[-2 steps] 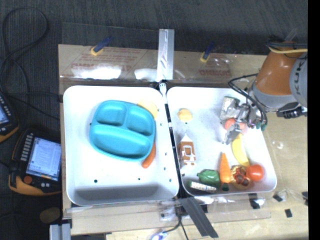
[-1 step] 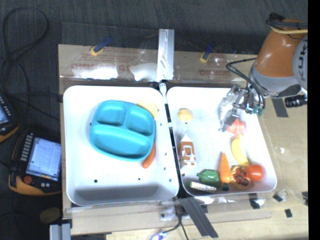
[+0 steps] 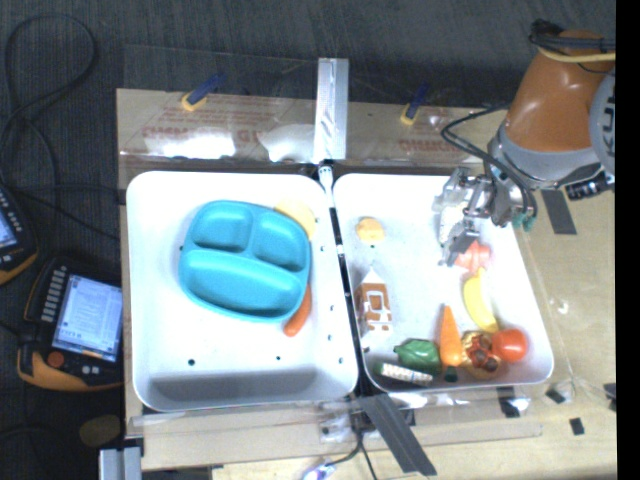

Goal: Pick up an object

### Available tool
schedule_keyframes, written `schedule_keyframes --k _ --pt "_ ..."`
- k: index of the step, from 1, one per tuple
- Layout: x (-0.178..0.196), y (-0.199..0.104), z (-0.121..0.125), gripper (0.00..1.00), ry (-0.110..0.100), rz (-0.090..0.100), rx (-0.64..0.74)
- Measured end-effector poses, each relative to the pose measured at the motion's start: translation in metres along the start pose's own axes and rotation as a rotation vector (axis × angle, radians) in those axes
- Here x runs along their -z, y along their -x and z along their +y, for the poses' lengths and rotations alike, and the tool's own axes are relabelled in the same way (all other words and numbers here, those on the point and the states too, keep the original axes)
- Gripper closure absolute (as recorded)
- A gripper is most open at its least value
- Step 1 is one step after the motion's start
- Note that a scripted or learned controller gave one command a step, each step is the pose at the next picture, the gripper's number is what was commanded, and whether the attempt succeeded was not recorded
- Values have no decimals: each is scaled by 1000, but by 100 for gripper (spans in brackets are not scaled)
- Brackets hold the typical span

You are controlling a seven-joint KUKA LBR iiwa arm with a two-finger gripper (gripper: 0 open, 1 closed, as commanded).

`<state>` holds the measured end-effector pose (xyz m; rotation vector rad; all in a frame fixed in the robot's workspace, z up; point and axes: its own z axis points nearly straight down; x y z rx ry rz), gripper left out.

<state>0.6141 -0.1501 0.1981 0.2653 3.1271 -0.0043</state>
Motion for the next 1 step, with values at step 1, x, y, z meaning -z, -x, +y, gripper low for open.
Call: schedule_keyframes --k 1 --pt "-10 30 -70 0 0 0 40"
